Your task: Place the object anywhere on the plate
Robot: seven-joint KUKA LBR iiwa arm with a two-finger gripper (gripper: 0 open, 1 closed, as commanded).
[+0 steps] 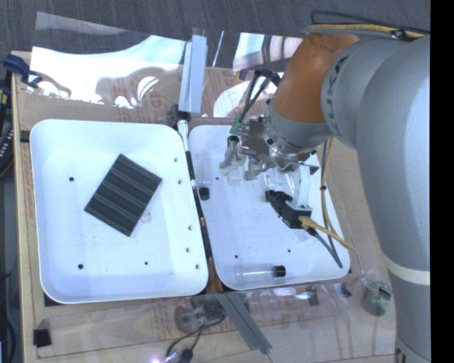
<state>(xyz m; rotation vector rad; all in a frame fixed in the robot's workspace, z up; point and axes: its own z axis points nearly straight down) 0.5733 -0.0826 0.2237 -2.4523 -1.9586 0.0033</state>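
Observation:
A dark grey ribbed square plate (124, 194) lies flat and turned at an angle in the middle of the left bin (53, 263). A clear tube with a black cap (260, 274) lies on its side near the front wall of the right bin (234, 233). My gripper (240, 159) hangs over the back part of the right bin, well behind the tube and to the right of the plate. Nothing shows beneath it but the white bin floor.
A small black item (203, 193) sits at the right bin's left wall, by the divide between the bins. A black connector and yellow cable (296, 216) trail from the wrist over the right bin. Crinkled foil (106, 74) lines the back of the bench.

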